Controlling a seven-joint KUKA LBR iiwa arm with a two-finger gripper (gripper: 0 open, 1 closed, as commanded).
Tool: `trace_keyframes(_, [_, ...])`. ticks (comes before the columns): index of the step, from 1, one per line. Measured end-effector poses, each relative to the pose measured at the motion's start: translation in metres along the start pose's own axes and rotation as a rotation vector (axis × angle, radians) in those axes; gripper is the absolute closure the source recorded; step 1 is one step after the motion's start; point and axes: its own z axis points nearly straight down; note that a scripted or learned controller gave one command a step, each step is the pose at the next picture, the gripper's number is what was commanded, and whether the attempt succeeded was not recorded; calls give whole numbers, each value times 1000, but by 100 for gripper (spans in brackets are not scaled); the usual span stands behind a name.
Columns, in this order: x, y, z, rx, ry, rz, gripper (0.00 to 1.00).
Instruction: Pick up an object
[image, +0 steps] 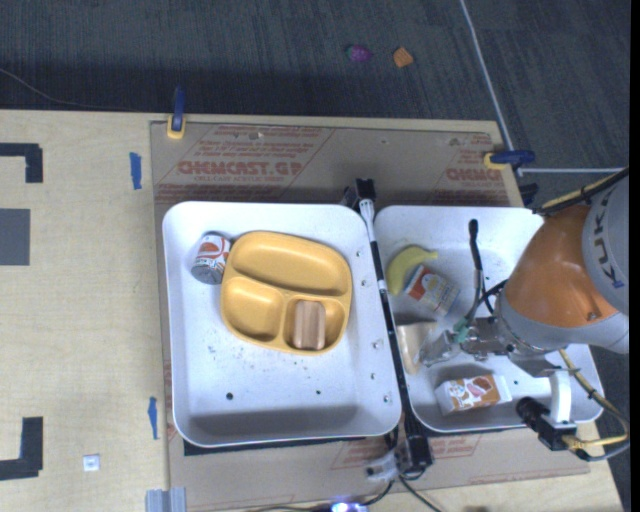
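Note:
My gripper (443, 346) hangs low over the middle of the right bin (520, 222), under the grey wrist and orange band. Just left of it lies a tan flat item (409, 345). A small orange and white packet (432, 292) sits above it, beside a yellow banana-shaped object (408, 264). Below the gripper rests a brown and white packet (469, 392). I see nothing held in the gripper.
The left bin (200, 400) holds a yellow divided plate (285, 290) with a brown block (308, 324) in one compartment, and a small can (209, 257) at its top left. A black cable (474, 255) crosses the right bin. Clamps hold the cardboard base.

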Motion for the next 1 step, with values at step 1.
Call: trace_keyframes(1, [-1, 0, 0, 0, 2, 0, 0])
